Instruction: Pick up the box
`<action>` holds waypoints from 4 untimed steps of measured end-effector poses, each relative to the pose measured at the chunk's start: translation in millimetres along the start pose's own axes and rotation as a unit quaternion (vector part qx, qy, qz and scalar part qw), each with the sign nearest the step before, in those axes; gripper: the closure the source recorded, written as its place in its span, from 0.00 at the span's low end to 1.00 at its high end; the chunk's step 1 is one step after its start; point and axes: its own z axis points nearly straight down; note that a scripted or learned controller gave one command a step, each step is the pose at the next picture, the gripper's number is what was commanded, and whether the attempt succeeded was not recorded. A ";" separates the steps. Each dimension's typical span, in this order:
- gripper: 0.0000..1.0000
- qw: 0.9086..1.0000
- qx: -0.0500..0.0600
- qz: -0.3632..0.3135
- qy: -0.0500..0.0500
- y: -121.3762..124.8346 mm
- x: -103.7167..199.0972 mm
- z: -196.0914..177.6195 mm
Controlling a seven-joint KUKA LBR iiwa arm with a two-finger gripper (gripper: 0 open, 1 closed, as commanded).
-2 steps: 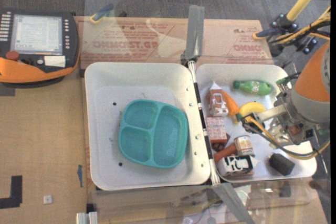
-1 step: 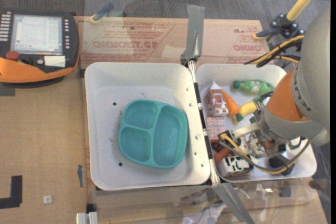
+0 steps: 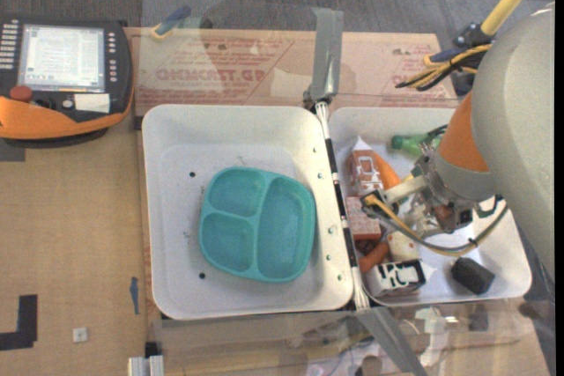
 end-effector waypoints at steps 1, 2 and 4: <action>1.00 1.000 0.001 -0.013 -0.001 25.1 85.4 0.8; 0.00 1.000 0.002 -0.013 -0.002 24.4 84.9 1.9; 1.00 1.000 0.002 0.019 -0.001 7.9 42.4 -10.1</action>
